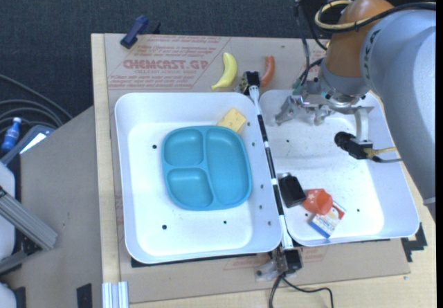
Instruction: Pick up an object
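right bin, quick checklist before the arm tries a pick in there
1. Graspable objects in the right bin: ok, a red and white packet and a small black object lie near its front left.
2. Gripper over that bin: ok, at its back left corner.
3. Gripper above a target: not ok, the packet lies well toward the front.
4. Finger state: cannot tell.
5. Packet and black object apart: cannot tell, they look very close.
6. Blue divided plate and yellow block: ok, in the left bin.
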Controlling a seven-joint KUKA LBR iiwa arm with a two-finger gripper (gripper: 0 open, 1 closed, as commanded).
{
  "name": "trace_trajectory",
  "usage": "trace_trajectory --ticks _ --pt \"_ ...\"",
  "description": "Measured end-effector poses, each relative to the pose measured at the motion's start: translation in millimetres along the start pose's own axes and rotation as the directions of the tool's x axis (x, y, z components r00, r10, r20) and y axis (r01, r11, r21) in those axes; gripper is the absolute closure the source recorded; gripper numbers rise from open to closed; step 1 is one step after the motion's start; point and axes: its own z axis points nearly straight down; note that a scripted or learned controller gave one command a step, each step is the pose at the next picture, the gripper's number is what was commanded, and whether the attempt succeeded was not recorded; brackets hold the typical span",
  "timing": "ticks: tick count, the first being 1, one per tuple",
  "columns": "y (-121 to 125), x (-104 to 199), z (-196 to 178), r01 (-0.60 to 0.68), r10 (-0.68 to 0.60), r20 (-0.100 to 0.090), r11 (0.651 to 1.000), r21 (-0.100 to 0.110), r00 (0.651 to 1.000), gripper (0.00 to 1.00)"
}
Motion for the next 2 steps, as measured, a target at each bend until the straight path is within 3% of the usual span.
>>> trace_trajectory --ticks 1,2 --pt "-86 -5 9 0.0 0.0 -0.001 1.0 -0.001 1.0 0.0" --pt "-36 56 -92 0.002 -0.002 -0.001 1.0 -0.004 1.0 0.0"
